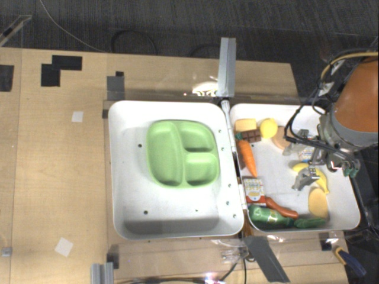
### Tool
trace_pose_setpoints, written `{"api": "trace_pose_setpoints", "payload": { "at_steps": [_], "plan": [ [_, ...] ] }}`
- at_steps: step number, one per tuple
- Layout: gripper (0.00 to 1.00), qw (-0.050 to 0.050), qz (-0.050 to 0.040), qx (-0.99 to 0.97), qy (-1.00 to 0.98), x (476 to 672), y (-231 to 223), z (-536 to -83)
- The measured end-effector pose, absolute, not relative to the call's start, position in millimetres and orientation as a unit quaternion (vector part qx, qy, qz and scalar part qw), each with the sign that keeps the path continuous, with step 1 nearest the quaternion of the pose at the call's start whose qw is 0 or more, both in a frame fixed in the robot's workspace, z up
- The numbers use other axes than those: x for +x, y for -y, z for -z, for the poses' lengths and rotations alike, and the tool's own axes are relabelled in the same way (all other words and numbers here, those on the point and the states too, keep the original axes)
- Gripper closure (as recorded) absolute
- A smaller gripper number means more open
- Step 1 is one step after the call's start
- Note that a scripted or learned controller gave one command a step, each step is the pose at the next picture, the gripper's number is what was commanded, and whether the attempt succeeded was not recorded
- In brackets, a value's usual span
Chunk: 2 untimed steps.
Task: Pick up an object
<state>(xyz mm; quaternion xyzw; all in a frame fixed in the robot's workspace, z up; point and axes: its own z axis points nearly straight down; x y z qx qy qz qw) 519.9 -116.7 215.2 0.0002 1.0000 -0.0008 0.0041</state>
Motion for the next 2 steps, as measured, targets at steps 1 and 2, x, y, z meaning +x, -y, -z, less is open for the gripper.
{"api": "trace_pose_setpoints", "payload": {
  "at_steps": [1,2],
  "plan": [
    [0.00,0.006,0.0003,0.040,-0.999,499.1,91,-106],
    [0.00,0.006,0.0006,0.046,-0.999,572.2,133,-115]
  ]
}}
